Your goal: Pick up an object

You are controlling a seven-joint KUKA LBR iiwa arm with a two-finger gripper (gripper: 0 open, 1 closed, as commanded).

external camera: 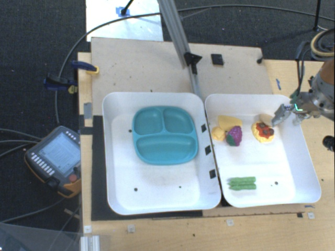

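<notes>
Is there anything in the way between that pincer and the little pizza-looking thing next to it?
Nothing visible. The pincer hangs at the right bin's upper right, just beside the pizza toy, with only bare bin floor between them. The purple toy and yellow toy lie on the far side, and the green beans nearer the front.

Divided plate (165,136) in left bin (118,192), right bin (303,184) holding cheese wedge (229,122), grapes (234,135) just below it, pizza piece (263,132) to their right, beans (242,183) nearer the front edge

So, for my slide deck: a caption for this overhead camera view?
Grey arm's gripper hovers beside yellow-and-red toy pizza in right white bin; teal divided plate sits left.
</notes>
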